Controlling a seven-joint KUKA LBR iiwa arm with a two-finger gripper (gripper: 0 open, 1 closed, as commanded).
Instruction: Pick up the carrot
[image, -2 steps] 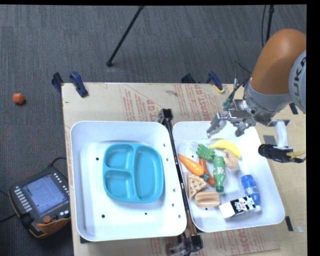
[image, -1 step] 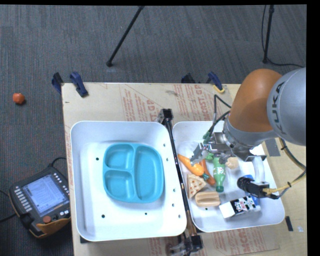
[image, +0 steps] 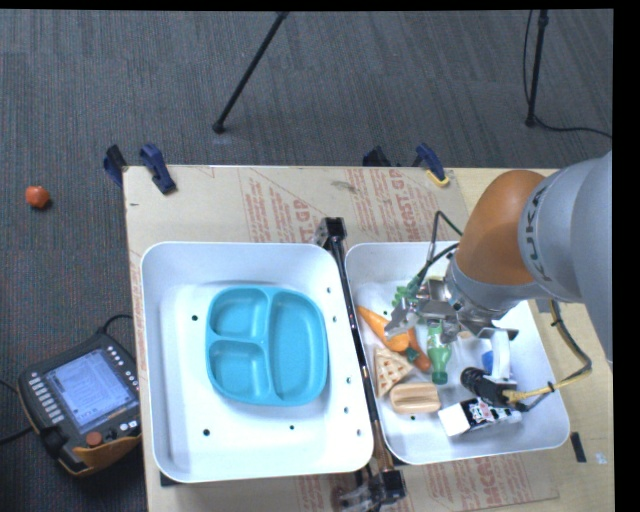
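Note:
The carrot (image: 380, 327) is orange and lies slanted in the left part of the right bin (image: 545, 425), thin end toward the upper left. My gripper (image: 420, 325) hangs low over the carrot's thick end, under the grey and orange wrist. It looks open, with one finger (image: 399, 320) beside the carrot and nothing visibly clamped between the fingers. The carrot's right end is hidden under the gripper.
Close around the carrot lie a green bottle (image: 438, 356), a waffle wedge (image: 390, 371), a bread roll (image: 414, 400), a black and white item (image: 478, 412) and a blue and white item (image: 499, 355). The left bin (image: 160, 400) holds a blue divided plate (image: 267, 345).

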